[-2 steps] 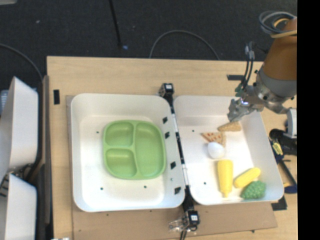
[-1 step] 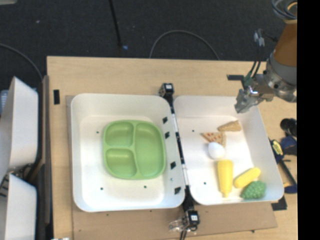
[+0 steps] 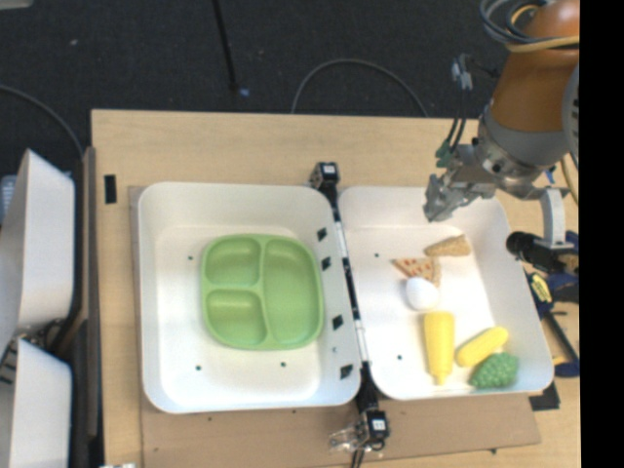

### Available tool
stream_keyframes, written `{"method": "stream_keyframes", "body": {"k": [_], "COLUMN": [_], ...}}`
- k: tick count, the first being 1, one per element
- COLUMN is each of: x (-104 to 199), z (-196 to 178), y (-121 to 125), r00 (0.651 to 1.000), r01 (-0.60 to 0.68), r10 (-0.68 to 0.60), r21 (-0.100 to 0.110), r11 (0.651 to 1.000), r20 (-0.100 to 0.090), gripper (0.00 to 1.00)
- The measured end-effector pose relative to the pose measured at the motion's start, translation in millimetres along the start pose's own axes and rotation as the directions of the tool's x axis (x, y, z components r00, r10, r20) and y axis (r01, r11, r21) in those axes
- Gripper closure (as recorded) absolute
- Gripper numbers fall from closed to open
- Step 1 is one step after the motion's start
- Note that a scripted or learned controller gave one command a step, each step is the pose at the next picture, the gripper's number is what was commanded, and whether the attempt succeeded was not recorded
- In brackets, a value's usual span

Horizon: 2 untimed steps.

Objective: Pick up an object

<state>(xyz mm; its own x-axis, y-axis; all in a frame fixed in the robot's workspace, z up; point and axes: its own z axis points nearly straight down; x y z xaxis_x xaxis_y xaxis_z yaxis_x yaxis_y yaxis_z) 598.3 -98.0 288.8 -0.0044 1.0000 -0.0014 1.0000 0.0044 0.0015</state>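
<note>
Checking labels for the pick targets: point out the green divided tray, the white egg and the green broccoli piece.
green divided tray point(image 3: 261, 292), camera view, on the ridge between its compartments.
white egg point(image 3: 422, 293), camera view, middle of its top surface.
green broccoli piece point(image 3: 495, 370), camera view, centre of its bumpy head.

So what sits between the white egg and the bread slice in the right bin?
In the camera view, the pizza slice lies between the white egg and the bread slice, touching or nearly touching the egg.
</note>
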Motion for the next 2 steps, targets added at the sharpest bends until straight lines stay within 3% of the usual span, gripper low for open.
{"method": "stream_keyframes", "body": {"k": [1,2], "x": [39.1,100.1], "z": [11.4,18.3], "y": [-8.5,-15.5], "r00": [1.0,1.0], "r01": [0.0,0.003], "r10": [0.0,-0.003], "r21": [0.001,0.001], "r11": [1.0,1.0], "r20": [-0.001,-0.003], "gripper": [1.0,1.0]}}
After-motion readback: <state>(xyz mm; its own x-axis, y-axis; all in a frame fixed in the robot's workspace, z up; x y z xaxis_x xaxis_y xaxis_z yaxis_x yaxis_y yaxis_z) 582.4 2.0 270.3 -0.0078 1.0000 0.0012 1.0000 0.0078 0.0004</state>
